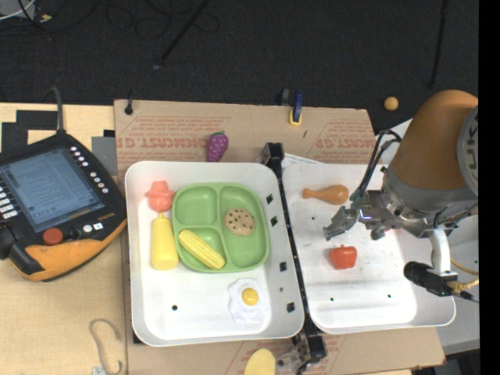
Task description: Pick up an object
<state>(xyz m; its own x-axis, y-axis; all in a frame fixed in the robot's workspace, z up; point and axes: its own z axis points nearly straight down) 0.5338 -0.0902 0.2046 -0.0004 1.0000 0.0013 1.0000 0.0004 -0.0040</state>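
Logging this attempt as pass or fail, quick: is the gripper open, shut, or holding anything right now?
Gripper: cannot be told; it hovers in the right bin, just above the red tomato, nothing visibly held.

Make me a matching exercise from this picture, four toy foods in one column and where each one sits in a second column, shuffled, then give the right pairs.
Things
1. brown chocolate-chip cookie
2. red plastic tomato
3. white fried egg with yellow yolk
4. purple plastic grapes

Places
A. on the cardboard behind the bins
B. right white bin, just below the hand
C. compartment of the green divided plate
D. left white bin floor, in front of the plate

Pairs: 1-C, 2-B, 3-D, 4-A
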